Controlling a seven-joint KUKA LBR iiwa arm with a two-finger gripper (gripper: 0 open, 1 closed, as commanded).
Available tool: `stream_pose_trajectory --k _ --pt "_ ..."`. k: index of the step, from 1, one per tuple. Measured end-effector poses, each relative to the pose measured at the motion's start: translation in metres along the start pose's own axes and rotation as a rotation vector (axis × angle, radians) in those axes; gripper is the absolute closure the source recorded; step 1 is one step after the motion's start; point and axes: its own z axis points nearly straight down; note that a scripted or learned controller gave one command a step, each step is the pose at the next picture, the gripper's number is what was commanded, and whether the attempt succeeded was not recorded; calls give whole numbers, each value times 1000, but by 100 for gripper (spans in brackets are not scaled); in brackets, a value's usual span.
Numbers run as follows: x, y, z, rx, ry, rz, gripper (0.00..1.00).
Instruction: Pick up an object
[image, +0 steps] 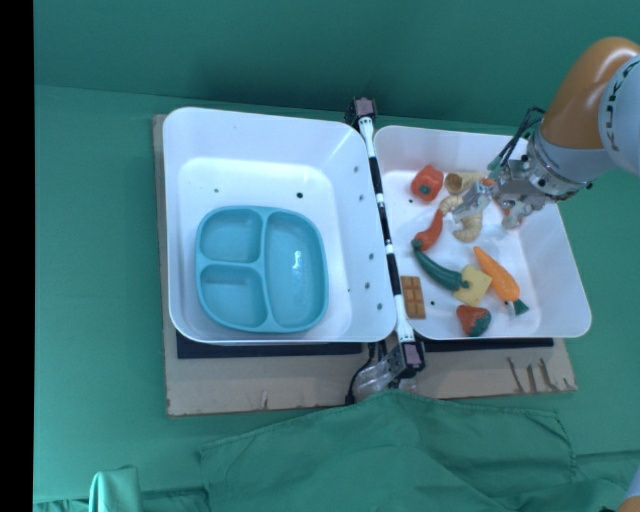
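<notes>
Several toy foods are crowding the right bin (560, 300) where the gripper (497, 205) is hovering, jaws' state unclear, so neighbours may be jostling any grasp.

Two white bins (265, 135) are sitting on brown cardboard (250, 385), which is lying on a green cloth (95, 250). A light blue divided plate (261, 268) is showing a pale glare spot. A black-and-white banded bar (385, 225) is running between the bins. In the right bin (550, 260), a red-orange pepper (426, 182) is wearing a green stem, a tan shell (457, 182) is lying pale, an orange carrot (497, 273) is ending in green, a dark green cucumber (437, 269) is touching a yellow block (473, 286), and a red strawberry (472, 319) is showing a green cap. A brown-and-cream checked biscuit (412, 297) is lying nearby. The arm (590, 95) is showing grey with orange.
</notes>
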Motion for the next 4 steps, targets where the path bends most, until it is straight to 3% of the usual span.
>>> stream_pose_trajectory --k 1,2,3,4 --pt "0 0 2 3 0 0 0" --pt "-2 1 -11 -4 -3 3 100" --pt "-3 3 -24 -11 -6 6 100" --pt "-3 2 -23 -10 -5 6 0"
